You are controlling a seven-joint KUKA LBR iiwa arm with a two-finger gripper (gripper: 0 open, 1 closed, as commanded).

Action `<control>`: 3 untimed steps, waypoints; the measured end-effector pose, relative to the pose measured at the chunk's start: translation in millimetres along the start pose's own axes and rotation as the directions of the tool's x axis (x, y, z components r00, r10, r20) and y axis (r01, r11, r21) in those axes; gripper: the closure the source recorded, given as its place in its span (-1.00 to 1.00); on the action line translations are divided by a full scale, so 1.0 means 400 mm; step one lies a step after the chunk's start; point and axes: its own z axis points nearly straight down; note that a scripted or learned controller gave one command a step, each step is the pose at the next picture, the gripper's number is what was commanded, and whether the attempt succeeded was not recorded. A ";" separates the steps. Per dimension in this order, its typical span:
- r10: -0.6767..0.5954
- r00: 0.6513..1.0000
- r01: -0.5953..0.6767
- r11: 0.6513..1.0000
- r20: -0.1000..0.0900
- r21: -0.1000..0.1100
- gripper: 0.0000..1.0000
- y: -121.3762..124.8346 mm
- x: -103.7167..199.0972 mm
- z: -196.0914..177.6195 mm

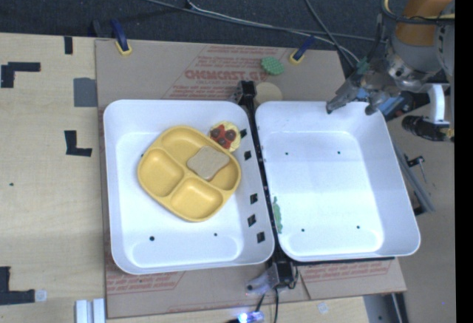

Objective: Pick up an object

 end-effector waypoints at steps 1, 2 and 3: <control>-0.003 1.000 0.003 1.000 0.003 -0.014 -1.00 0.007 0.001 -0.025; -0.003 1.000 0.003 1.000 0.003 -0.010 -1.00 -0.011 -0.005 0.093; -0.005 1.000 0.005 1.000 0.003 -0.009 -1.00 -0.005 0.003 0.254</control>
